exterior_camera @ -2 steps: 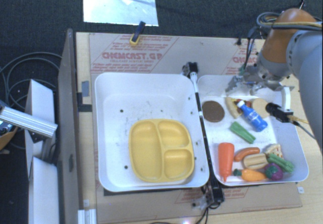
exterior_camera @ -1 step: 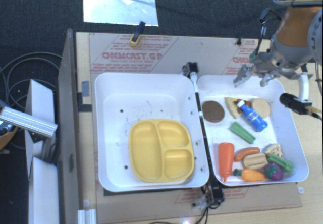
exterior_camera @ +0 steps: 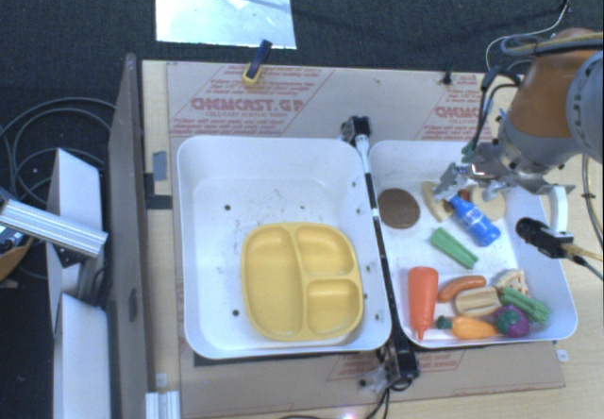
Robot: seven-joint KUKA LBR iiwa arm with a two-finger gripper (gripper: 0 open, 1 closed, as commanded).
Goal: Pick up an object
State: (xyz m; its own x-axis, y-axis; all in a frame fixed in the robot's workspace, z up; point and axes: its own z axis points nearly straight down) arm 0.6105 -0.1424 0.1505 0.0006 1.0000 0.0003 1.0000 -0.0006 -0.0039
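Observation:
The right bin (exterior_camera: 397, 165) holds several toy foods. A blue bottle (exterior_camera: 475, 222) lies tilted near its middle, with a beige piece (exterior_camera: 435, 202) on its left and a brown round cookie (exterior_camera: 399, 209) further left. My gripper (exterior_camera: 474, 185) hangs at the far end of the bin, just over the bottle's upper end, open, with nothing between its fingers. A green piece (exterior_camera: 454, 247) lies below the bottle. An orange carrot (exterior_camera: 422, 298), a hot dog (exterior_camera: 468, 293), purple grapes (exterior_camera: 510, 321) and a green vegetable (exterior_camera: 525, 305) crowd the near right corner.
The left bin (exterior_camera: 203, 219) holds a yellow divided plate (exterior_camera: 302, 280). The ridge where both bins meet (exterior_camera: 375, 219) runs between them. A black cable part (exterior_camera: 543, 238) juts over the right bin's right side. The grey and orange arm (exterior_camera: 557, 106) fills the upper right.

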